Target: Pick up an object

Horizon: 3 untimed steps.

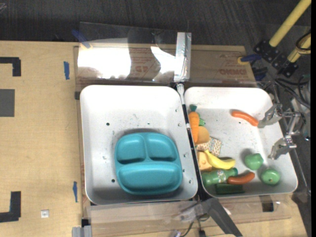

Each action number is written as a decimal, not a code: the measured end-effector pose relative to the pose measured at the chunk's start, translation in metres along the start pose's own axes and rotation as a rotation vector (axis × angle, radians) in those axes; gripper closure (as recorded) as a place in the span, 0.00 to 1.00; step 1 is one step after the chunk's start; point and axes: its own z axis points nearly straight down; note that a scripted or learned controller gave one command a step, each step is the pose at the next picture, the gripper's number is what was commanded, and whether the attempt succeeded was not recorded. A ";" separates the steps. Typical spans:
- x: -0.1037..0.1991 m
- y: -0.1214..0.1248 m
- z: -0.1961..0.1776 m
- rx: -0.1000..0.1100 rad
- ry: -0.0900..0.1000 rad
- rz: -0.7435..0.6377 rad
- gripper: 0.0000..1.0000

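Note:
The right white bin [224, 97] holds several toy foods. An orange sausage-like piece [244, 116] lies near the back. A carrot [194, 120] leans on the left wall, with a yellow banana [220, 161] below it. Two round green fruits [254, 161] [270, 177] sit at the front right, beside a red pepper [242, 178] and a green vegetable [216, 177]. My gripper [270, 136] hangs over the bin's right side, open, with nothing between its fingers. One fingertip [261, 122] is close to the orange piece, the other [272, 153] is near the green fruits.
The left white bin [98, 107] carries a teal divided plate [147, 163]. A clear plastic sheet and a taped strip [182, 58] stand behind the bins. Cables and a yellow pole [292, 18] crowd the far right. Cardboard covers the bench [34, 132] to the left.

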 end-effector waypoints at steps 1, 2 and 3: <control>0.017 -0.047 0.177 -0.003 0.008 -0.076 0.00; -0.001 -0.065 0.177 0.000 -0.002 -0.367 0.00; -0.020 -0.064 0.188 0.002 -0.005 -0.659 0.00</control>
